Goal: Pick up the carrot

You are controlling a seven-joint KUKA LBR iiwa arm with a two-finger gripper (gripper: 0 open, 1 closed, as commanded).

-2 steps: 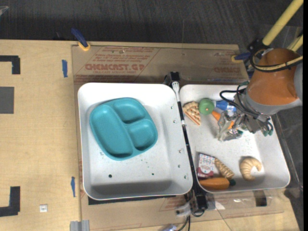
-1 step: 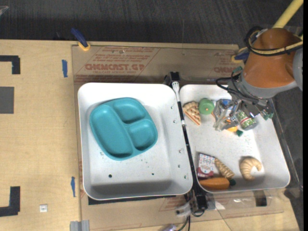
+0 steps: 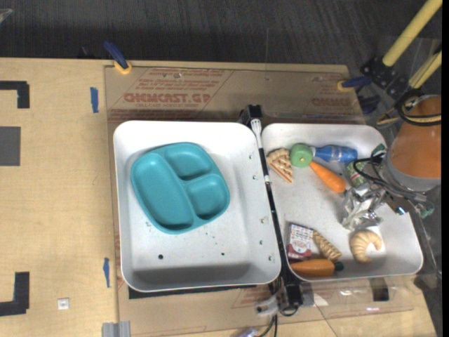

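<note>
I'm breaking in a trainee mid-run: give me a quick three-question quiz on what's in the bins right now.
1. True or false: the teal divided plate lies in the left bin.
2. Which lies closest to the gripper in the right bin? A) croissant B) snack packet C) plate
3. Fill in: the carrot near the top of the right bin has its thick end beside a green ____.

Key: 1 true; 2 A; 3 ball.
</note>
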